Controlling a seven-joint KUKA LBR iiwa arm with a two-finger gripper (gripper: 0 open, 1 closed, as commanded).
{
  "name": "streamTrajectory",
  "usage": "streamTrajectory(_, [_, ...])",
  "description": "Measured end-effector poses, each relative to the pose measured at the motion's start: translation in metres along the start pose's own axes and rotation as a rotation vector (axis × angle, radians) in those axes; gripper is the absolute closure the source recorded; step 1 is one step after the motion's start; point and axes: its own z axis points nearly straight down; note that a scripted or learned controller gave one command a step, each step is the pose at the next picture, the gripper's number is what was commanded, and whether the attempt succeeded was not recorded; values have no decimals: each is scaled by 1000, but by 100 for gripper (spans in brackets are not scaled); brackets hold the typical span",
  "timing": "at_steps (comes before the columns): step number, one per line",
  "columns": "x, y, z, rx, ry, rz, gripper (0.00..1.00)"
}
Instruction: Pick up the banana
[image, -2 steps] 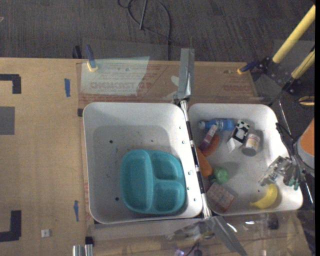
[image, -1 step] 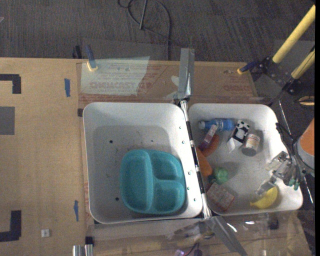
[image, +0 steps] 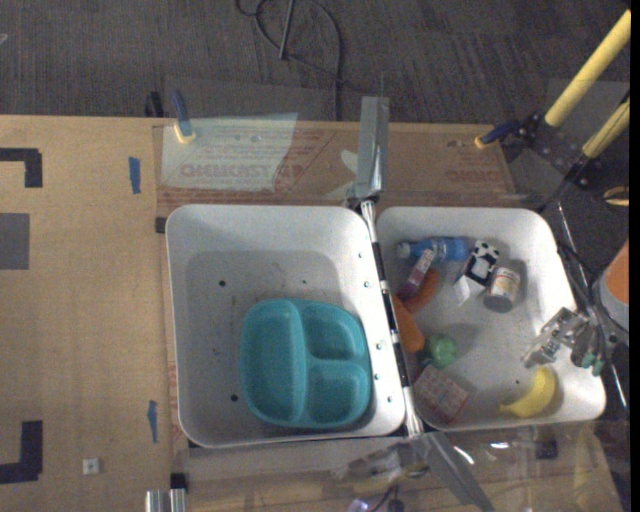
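I see the banana (image: 533, 393) lying in the right bin (image: 560, 245), in its near right corner by the wall. My end effector (image: 562, 338) hangs just above and beside it, over the bin's right edge; I cannot tell how its grip stands. A green ball (image: 441, 349) sits to the banana's left. The left bin (image: 200, 240) holds a teal tray (image: 303, 362).

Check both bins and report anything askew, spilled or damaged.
Nothing spilled or broken. The right bin is a loose jumble: a bottle lies on its side, and the banana sits against the near right wall, under the gripper. The teal tray sits slightly rotated in the left bin.
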Motion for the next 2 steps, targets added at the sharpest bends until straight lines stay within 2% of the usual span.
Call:
streamTrajectory(1, [-2, 0, -10, -3, -5, 4, 100])
streamTrajectory(2, [-2, -1, -10, -3, -4, 5, 0])
